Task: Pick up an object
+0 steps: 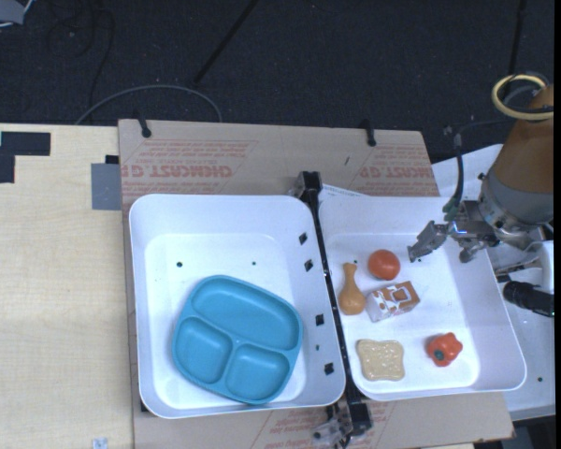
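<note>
Cardboard sheeting lies under two white bins on a pale wooden bench. Nearest in the right bin sit a toast slice and a red pepper; beyond them a small brown-and-white carton, an orange gourd and a tomato. A blue divided plate fills the left bin. Farther back, the gripper hovers over the right bin's far right part, fingers spread, holding nothing.

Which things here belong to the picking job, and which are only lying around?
Job: pincer; tomato, pepper, toast, gourd, brown-and-white toy, all in the right bin.

Lying about: blue tray in the left bin; cardboard.
</note>
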Available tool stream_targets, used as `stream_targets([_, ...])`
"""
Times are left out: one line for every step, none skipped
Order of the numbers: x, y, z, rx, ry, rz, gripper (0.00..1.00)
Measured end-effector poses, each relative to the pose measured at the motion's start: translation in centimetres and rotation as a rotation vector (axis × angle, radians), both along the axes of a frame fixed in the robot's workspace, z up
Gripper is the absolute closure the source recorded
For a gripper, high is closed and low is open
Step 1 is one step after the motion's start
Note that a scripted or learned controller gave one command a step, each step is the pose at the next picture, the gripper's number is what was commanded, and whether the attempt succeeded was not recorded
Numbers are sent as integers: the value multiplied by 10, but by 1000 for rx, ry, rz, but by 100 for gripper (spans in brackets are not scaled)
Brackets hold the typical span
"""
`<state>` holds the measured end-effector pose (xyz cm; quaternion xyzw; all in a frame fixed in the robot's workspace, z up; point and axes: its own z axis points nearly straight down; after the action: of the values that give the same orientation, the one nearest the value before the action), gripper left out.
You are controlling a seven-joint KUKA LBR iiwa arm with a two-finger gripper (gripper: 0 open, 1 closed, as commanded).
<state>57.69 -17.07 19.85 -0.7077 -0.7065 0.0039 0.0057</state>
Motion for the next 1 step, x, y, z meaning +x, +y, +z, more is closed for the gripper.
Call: stream_targets([3,0,7,-3,-13,2,0])
